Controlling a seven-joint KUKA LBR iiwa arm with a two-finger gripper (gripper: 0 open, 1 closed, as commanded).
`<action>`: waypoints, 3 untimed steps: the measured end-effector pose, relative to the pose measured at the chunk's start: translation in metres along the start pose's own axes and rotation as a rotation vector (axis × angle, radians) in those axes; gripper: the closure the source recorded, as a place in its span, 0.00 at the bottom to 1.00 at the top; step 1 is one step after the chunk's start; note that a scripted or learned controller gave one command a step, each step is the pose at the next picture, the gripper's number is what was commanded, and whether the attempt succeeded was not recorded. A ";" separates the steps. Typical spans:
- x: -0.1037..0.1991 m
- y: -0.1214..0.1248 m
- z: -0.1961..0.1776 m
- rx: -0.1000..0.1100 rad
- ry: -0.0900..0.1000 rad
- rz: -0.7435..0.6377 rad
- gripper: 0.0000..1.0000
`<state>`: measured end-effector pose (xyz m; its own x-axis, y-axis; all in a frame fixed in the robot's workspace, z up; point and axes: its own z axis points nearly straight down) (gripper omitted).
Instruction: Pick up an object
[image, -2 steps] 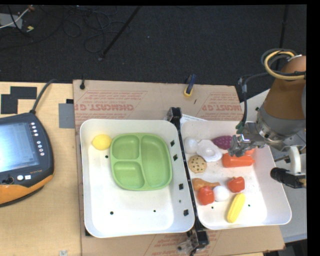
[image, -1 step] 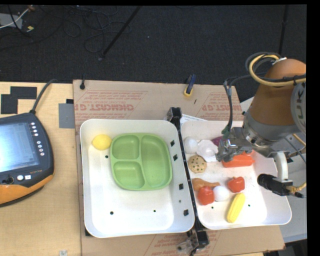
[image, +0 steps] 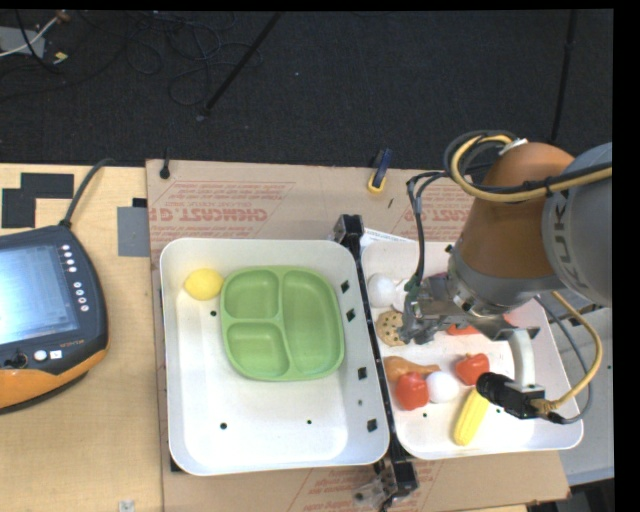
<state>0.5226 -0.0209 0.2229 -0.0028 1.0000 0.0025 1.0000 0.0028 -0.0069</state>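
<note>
My gripper (image: 425, 320), open or closed I cannot tell, sits beside the cookie (image: 390, 323); the nearby egg (image: 381, 290) may cause a miss.

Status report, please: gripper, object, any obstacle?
Gripper over right bin, beside cookie. Grasp not confirmed. Drumstick, white ball, corn close around; crowded.

A cookie (image: 390, 323) (speckled) lies flat just beside the gripper (image: 425, 322); yellow corn (image: 468, 417) lies tilted, nearer us.
</note>
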 end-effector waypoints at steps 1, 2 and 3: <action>0.049 -0.023 0.009 0.000 0.000 0.000 1.00; 0.077 -0.035 0.006 0.000 -0.001 0.000 1.00; 0.084 -0.031 -0.004 -0.003 -0.002 0.003 1.00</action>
<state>0.4914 0.0634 0.2271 -0.0003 1.0000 0.0002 1.0000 0.0003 -0.0042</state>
